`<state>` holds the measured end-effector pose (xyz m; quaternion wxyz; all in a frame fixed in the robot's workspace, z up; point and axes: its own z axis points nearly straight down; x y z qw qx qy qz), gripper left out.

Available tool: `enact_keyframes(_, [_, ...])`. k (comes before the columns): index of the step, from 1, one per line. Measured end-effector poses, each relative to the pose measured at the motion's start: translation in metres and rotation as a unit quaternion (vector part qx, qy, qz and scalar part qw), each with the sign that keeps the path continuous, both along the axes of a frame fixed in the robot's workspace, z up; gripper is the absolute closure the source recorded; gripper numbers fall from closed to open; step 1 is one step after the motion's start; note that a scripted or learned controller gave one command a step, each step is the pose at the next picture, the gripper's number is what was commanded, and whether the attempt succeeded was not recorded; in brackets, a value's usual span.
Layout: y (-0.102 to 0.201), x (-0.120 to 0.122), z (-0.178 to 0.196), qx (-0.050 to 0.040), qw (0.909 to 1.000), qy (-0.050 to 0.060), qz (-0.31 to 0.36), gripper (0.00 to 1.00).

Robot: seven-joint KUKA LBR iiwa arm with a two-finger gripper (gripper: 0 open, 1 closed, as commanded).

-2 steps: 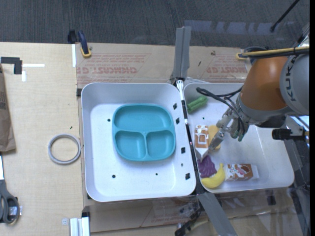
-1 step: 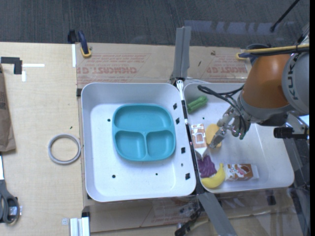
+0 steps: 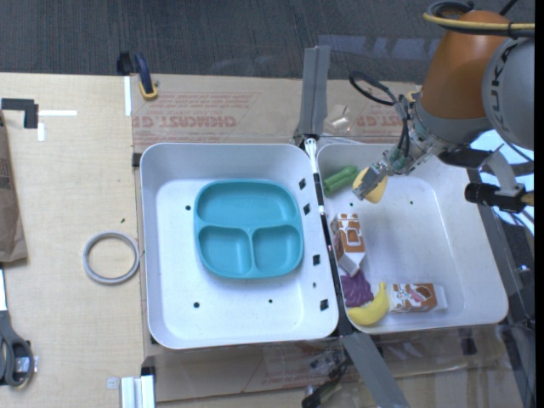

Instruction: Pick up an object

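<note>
From my screen I see the gripper (image 3: pixel 384 170) low over the far left corner of the right bin (image 3: pixel 459 228), and a small yellow block (image 3: pixel 371 185) sits at its tip. The block seems to be between the fingers, so I judge the jaws are closed on it, but the view is steep and I cannot say how firm the hold is. It hangs tilted, just beside a green pickle-shaped toy (image 3: pixel 340 178) that lies against the left wall of this bin.

I judge the yellow block to be light and a little soft, like sponge or foam. It should give under pressure, not slip much, and not break. The best hold is across its short sides, near the middle, so it does not turn in the fingers.

Along the same left wall, nearer to me, lie a small carton (image 3: pixel 349 236), a purple thing (image 3: pixel 357 289) and a banana (image 3: pixel 371 310), with a flat packet (image 3: pixel 416 297) touching the banana at the near edge. The left bin (image 3: pixel 170 253) carries a blue divided plate (image 3: pixel 250 229) in its middle.

The fingertips are hard to make out against the block. The underside of the block is hidden, and I cannot tell if it is already clear of the bin floor. The purple thing is partly covered by the carton and banana.
</note>
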<state>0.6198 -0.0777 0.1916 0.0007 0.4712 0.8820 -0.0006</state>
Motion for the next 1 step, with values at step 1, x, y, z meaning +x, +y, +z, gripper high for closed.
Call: enact_keyframes(1, [-0.0002, 0.0008, 0.0090, -0.0010, 1.0000, -0.001, 0.001, 1.00])
